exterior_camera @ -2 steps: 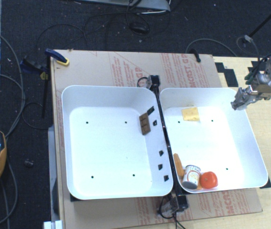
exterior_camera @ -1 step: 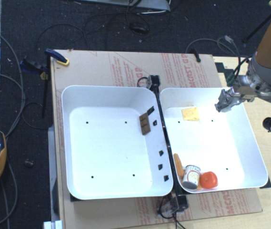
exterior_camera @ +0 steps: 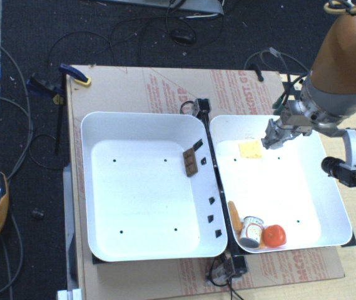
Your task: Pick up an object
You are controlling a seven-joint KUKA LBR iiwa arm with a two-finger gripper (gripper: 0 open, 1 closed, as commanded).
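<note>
Three items clustered at right bin's (exterior_camera: 328, 186) near corner: tomato (exterior_camera: 274, 235), can (exterior_camera: 251, 230) touching it, carrot (exterior_camera: 234, 215) by divider. Brown bar (exterior_camera: 191, 162) against left bin's far-right wall. Yellow slice (exterior_camera: 249, 149) at right bin's far end. Gripper (exterior_camera: 273, 137) just beside slice; opening could not be told.

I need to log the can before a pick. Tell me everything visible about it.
The can is small and round, with a silvery metal top and a pale label bearing dark marks too small to read. It lies tilted on its side in the right bin's near corner. The carrot touches its left side and the tomato its right.
</note>
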